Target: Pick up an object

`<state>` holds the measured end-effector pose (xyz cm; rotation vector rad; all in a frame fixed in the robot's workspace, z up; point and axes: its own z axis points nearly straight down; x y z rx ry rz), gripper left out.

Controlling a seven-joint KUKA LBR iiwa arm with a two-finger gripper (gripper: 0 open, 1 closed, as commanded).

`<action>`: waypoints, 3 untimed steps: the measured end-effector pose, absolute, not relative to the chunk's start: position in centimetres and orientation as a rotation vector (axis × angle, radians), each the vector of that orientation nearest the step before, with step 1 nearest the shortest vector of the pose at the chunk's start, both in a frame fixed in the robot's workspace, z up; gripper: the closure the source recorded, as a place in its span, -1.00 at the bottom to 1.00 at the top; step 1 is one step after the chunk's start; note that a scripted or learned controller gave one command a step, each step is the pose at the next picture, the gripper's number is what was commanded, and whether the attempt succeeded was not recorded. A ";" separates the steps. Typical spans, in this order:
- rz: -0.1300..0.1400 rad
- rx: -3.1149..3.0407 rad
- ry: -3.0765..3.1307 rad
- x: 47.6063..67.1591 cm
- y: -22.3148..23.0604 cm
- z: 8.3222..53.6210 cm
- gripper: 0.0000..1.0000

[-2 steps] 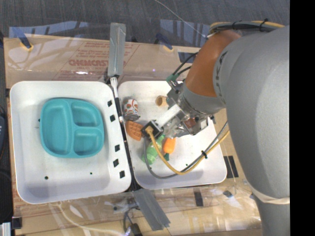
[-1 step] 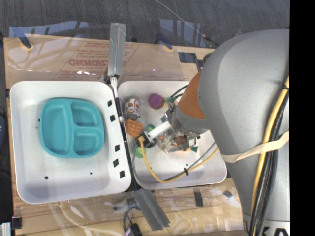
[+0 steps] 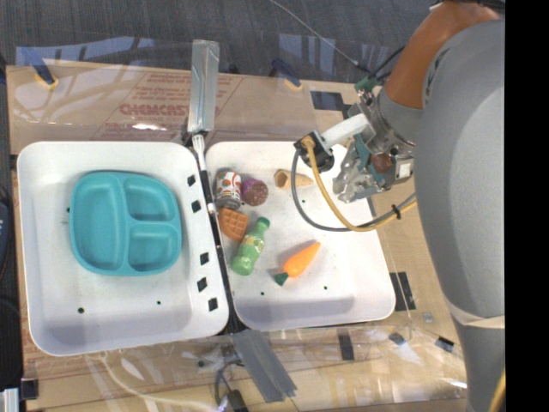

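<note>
1. Orange stands out first: a toy carrot (image 3: pixel 300 259) lies on the floor of the right-hand bin (image 3: pixel 364 299), below and a little to the left of the claw (image 3: pixel 353 181) as the camera sees it.
2. How wide the claw stands I cannot tell; cabling and the wrist body crowd it, and nothing can be seen gripped in it. It hangs over the upper right part of that bin, apart from every object.
3. Of the bin's things the carrot looks like the best candidate. Its long axis runs on a slant, green top at the lower left, pointed tip up and to the right, so the tip is the end nearer the claw.
4. Farther left of the claw lie a green bottle (image 3: pixel 249 248), a waffle-like piece (image 3: pixel 232 222), a dark red round fruit (image 3: pixel 254 190) and a small can (image 3: pixel 227 184), bunched near the divider; a small tan piece (image 3: pixel 281 178) sits almost level with the claw, to its left.
5. A teal divided plate (image 3: pixel 126 222) rests in the left bin (image 3: pixel 43 316), well apart from the claw.
6. My judgement: the coming move turns on travelling down and left over the carrot, then closing across its narrow width, not along its length.
</note>
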<state>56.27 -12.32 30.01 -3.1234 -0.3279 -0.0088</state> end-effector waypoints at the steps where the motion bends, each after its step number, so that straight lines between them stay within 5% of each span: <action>1: 0.011 -3.124 -0.317 60.8 -19.2 28.4 1.00; 2: 0.011 -3.116 -0.353 61.1 -10.0 25.2 1.00; 3: -0.001 -3.116 -0.408 56.8 -21.4 31.9 1.00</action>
